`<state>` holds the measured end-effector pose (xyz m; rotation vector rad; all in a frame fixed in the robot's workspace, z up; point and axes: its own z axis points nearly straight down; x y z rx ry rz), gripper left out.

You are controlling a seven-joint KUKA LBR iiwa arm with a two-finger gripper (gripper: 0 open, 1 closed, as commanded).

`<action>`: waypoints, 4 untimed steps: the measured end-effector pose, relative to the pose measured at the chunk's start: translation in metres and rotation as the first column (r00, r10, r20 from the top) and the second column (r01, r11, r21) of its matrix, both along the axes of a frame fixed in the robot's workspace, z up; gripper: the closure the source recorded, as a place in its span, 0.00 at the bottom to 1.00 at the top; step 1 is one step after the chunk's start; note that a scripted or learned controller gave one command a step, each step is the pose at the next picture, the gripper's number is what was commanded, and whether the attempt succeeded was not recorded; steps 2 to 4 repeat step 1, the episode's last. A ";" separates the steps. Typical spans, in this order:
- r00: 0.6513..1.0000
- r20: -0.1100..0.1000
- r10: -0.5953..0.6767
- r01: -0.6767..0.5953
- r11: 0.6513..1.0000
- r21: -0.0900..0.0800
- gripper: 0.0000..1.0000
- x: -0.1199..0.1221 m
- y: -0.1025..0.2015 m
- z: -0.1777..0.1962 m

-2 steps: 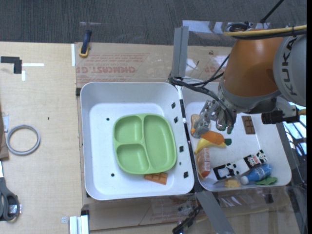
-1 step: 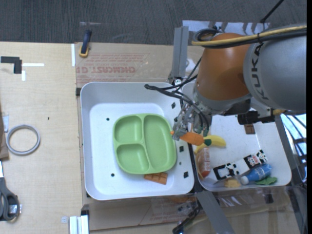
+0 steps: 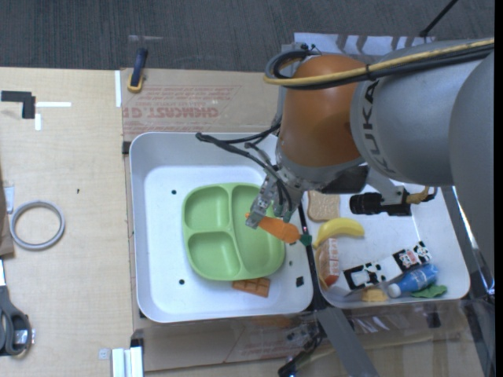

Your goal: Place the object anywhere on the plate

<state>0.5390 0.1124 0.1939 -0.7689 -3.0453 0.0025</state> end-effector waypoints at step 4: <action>1.000 0.000 0.000 0.000 1.000 0.000 0.00 0.000 0.000 0.000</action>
